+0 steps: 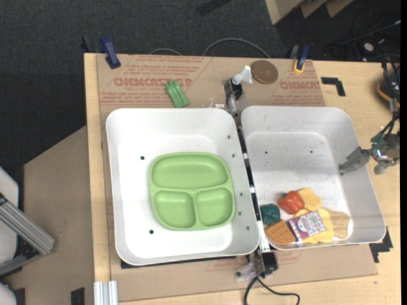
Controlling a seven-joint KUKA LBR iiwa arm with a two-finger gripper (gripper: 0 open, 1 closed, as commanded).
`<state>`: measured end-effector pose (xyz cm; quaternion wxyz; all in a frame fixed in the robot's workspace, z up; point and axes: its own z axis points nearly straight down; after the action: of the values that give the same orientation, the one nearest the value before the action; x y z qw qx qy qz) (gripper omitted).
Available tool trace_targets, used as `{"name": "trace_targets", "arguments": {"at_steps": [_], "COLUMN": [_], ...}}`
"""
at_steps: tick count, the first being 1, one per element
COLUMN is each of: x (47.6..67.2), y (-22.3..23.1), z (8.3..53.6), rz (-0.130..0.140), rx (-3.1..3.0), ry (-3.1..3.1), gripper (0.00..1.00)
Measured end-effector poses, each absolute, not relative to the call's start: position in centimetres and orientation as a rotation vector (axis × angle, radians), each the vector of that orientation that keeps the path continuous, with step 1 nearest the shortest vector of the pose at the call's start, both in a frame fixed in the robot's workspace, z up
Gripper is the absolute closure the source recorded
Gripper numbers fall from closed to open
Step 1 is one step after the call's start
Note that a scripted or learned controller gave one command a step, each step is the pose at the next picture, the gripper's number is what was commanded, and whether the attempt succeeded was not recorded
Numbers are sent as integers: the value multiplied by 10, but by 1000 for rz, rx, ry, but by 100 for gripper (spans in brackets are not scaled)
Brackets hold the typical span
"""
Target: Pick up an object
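My end effector (353, 160) sits at the right bin's (299, 122) far-right rim; how wide it is, I cannot tell. Nothing lifted yet, I judge. Below-left of it, one cluster of about six small toys (305, 218). Further left, a second bin holding one green tray (191, 189)

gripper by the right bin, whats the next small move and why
Probably shift the gripper toward the near corner and over the toy pile. It sits at the right bin's far-right wall, apart from the pile, with nothing seen in its grasp.
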<state>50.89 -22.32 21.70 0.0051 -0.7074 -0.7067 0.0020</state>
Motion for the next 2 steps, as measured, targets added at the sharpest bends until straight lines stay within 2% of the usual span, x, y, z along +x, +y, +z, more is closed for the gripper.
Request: {"name": "trace_targets", "arguments": {"at_steps": [1, 2], "x": [546, 546], "y": [-143, -193], "z": [246, 278], "rz": [-7, -2], "rx": [-2213, -2228], "ry": [-2235, -2223], "gripper": [0, 0]}}
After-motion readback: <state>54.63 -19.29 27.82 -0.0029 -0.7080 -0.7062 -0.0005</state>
